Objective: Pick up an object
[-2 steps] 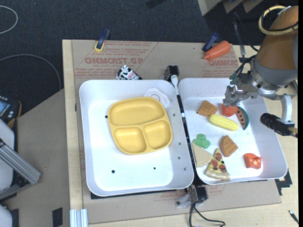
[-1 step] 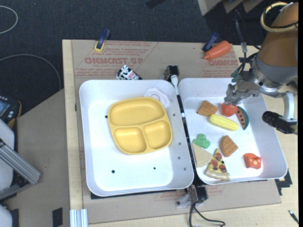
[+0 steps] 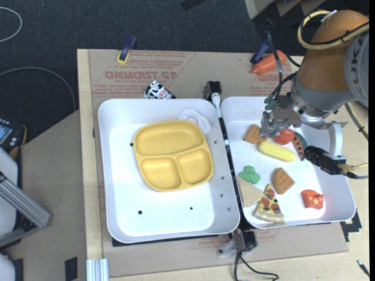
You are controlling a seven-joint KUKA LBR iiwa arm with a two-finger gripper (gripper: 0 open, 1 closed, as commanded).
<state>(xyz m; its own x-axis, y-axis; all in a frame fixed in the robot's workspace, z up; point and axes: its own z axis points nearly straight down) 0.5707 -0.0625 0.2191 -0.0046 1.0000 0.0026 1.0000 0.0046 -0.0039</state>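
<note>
1. Arm enters from the right of the frame. The claw (image 3: 270,124) sits low in the upper left part of the right bin (image 3: 343,206), directly over a cluster of toy food.
2. Claw state: cannot tell. Wrist housing and cabling hide the tips, and nothing can be confirmed as held.
3. Candidate objects nearest the claw: tan cracker piece (image 3: 254,135) just to its lower left, red tomato-like piece (image 3: 285,136) just to its right, corn cob (image 3: 276,151) just below.
4. Judgement on the step: a descent or grasp attempt on that cluster. To do it well, commit to one item. The three lie nearly touching, so a centred approach on the cracker or the corn, with the grip set across the short width, should avoid nudging neighbours. Lift straight up and check that the item rises with it.
5. Count, right bin: one cracker piece, one tomato-like piece, one corn cob, one watermelon slice (image 3: 300,145), one green leafy piece (image 3: 249,174), one brown toast-like piece (image 3: 283,180), one pizza slice (image 3: 269,204), one red pepper-like piece (image 3: 312,199). Eight in all.
6. Count, left bin (image 3: 117,212): one yellow divided plate (image 3: 173,155), one small white item (image 3: 196,119) at its upper right edge.
7. On the worktop (image 3: 176,69) behind the bins: one black-and-white toy (image 3: 157,91), one orange piece (image 3: 266,64).
</note>
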